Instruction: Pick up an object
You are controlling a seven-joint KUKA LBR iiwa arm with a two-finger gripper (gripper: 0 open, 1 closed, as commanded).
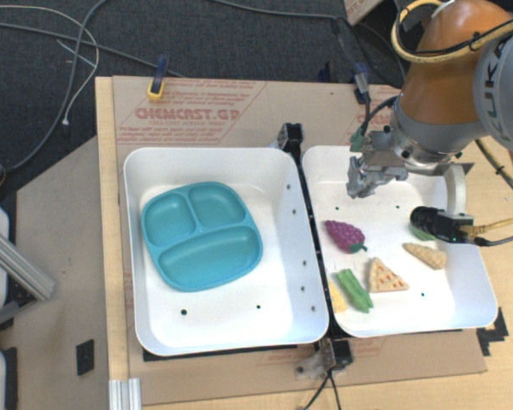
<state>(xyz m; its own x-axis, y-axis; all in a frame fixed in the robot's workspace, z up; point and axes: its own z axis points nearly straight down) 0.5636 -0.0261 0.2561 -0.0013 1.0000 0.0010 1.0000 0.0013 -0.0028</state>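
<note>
Gripper [363, 184]: positioned over the far left part of the right bin [470, 314], close to the divider between the two bins. Nothing is seen in it. Whether it is open or closed cannot be told from this angle.

Candidate objects, all lying on the floor of the right bin:
- Purple grape bunch [345, 235]: nearest item, just on the camera's side of the gripper and slightly to its left in the view. Apart from the gripper.
- Green vegetable piece [354, 289]: further toward the camera than the grapes, lying at a slant.
- Yellow piece [335, 298]: touching or just beside the green vegetable piece, against the bin's left wall.
- Triangular pizza slice [386, 278]: just right of the green vegetable piece, well on the camera's side of the gripper.
- Tan bread piece [426, 254]: to the right of the gripper and nearer the camera, apart from the pizza slice.

Left bin [145, 169]: to the left of the gripper, across the divider. It holds a teal divided plate [202, 234], lying flat, well apart from the gripper.

Table [197, 118]: covered with a printed cardboard sheet under both bins. A blue clamp [159, 76] sits on its far edge, well to the gripper's left.
</note>
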